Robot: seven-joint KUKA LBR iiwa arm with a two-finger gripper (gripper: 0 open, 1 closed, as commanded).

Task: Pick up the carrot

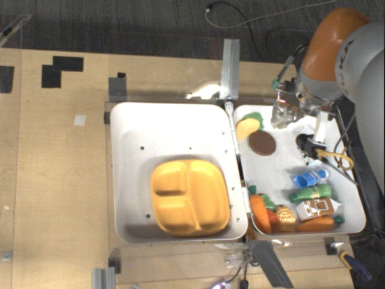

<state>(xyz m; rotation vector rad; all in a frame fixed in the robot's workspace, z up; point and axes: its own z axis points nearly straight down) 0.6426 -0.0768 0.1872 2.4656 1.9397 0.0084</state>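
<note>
Right bin (352, 218): carrot (260, 213) at near-left corner; left bin (129, 161): yellow tray (189, 195); hand (283, 118) state unclear

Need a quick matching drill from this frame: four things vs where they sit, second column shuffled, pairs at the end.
Things:
1. yellow tray
2. carrot
3. brown disc
4. blue bottle

Places:
A. right bin, upper part, just below the claw
B. right bin, near-left corner, against the divider
C. left bin, toward the near edge
D. right bin, right-hand side, above the green bottle

Pairs: 1-C, 2-B, 3-A, 4-D
</note>
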